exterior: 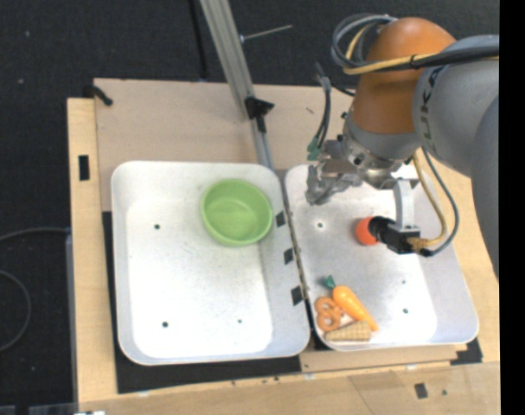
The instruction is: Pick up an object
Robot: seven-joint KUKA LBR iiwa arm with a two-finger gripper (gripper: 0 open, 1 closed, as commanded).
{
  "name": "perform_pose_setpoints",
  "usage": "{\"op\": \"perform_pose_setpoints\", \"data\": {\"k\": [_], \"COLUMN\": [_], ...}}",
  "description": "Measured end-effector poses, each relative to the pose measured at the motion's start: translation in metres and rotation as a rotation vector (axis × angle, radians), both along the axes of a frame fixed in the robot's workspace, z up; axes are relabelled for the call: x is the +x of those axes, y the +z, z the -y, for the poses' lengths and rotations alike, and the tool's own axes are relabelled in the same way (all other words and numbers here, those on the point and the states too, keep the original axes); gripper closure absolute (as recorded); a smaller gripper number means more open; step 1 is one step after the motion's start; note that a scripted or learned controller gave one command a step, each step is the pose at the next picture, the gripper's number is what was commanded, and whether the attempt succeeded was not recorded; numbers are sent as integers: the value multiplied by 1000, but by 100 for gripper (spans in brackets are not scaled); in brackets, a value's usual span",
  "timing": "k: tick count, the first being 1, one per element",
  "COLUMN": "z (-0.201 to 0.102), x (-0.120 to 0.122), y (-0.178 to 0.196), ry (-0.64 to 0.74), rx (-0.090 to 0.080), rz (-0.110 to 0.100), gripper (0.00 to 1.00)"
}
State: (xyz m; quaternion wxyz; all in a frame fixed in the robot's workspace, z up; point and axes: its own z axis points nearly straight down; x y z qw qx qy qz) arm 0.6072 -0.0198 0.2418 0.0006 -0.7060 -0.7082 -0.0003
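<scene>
Carrot low in right bin | claw above, holding nothing

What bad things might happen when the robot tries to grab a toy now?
The gripper hovers near the right bin's upper-left corner, with no toy under it, so it may grab nothing. The carrot, pretzel and cone are piled against the bin's wall, so a grab there may bump the wall.

Green bowl upright in left bin; carrot, pretzel, cone clustered in right bin.
</scene>
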Motion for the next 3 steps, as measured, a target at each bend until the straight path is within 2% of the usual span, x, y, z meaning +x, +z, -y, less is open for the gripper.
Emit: {"op": "perform_pose_setpoints", "data": {"k": [2, 3], "z": [-97, -93], "x": [-24, -24], "y": [14, 13], "ry": [6, 0], "rx": [2, 1], "rz": [2, 1], "gripper": [100, 0]}}
